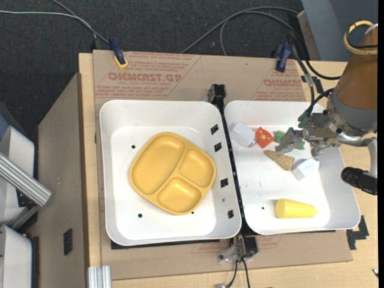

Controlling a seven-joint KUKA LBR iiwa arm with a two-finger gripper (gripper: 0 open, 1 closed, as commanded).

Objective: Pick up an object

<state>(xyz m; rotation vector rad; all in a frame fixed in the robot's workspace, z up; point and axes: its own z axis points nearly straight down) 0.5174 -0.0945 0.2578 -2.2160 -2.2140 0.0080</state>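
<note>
dark grey carpet [180, 11] fills the top of the frame and runs down the left side, with thin grey cables [54, 8] looping across it. a brown board [198, 71] printed with red lettering sits on the bench, held along its upper edge by a blue and yellow clamp [118, 54] at upper left and a blue clamp [283, 56] at upper right. a pale wooden benchtop [60, 161] shows at left, and a silver aluminium rail [21, 176] slants at far left. light is even and soft.
</note>
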